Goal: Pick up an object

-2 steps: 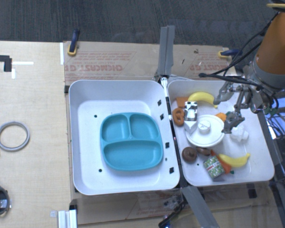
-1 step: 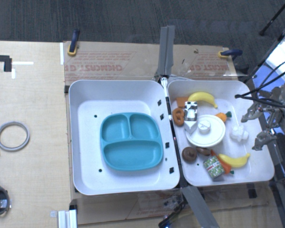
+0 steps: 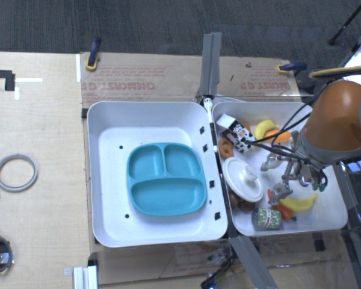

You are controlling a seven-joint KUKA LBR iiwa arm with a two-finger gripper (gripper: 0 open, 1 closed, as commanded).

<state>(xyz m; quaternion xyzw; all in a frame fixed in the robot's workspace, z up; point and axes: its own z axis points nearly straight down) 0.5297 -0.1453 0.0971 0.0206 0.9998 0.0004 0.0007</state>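
Tool (image 3: 281, 191): low in the right bin (image 3: 340, 218), finger state cannot be told; nothing seen between them.
Nearest things: white lid (image 3: 242, 179) just left of it, yellow banana (image 3: 299, 203) just right, green can (image 3: 266, 218) in front.
Farther back: second banana (image 3: 264, 128), black-and-white toy (image 3: 240, 134).
Left bin (image 3: 102, 179): blue divided plate (image 3: 166, 179).
Worktop (image 3: 36, 221): grey tape ring (image 3: 15, 172).

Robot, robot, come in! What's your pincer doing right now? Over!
Pincer low over right bin, nothing seen between fingers. Yellow banana right beside it, not picked. White lid and small can crowd close.
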